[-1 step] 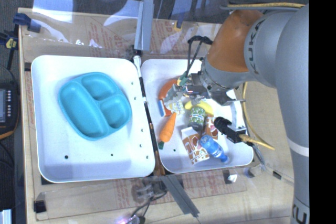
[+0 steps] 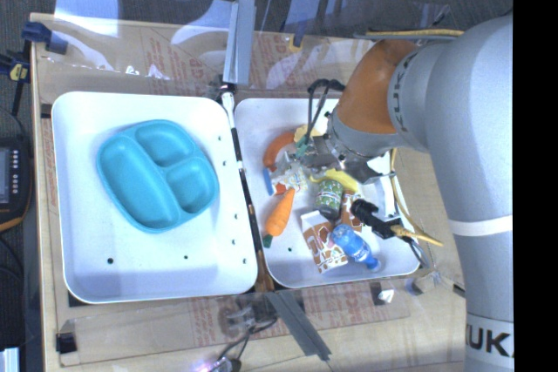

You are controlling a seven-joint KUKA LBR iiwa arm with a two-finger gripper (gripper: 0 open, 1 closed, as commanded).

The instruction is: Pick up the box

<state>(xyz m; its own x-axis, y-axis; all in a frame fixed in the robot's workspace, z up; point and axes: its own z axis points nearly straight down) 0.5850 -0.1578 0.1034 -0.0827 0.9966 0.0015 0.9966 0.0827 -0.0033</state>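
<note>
The counter carries 2 white bins side by side. The left bin [image 2: 78, 266] holds a blue divided tray [image 2: 157, 172], and the right bin [image 2: 255, 125] holds a crowd of small items. The box [image 2: 321, 241], a flat white carton with brown print, lies near the right bin's front edge, just beside a blue-capped bottle [image 2: 355, 246] and close to a carrot [image 2: 279, 214] that points toward the bin's front-left corner. The arm reaches down over the middle of the right bin, and the gripper [image 2: 316, 154] sits low among a banana [image 2: 338, 179], a dark can [image 2: 330, 199] and an orange piece [image 2: 281, 147] toward the bin's back. The wrist and clutter hide the jaws, so I cannot tell how wide they stand or whether they have hold of anything. The box rests flat on the bin floor, apart from the gripper and nearer the front edge, so the pick appears not yet done. What remains, as I judge it, is moving over the box, closing on it and lifting it clear.
</note>
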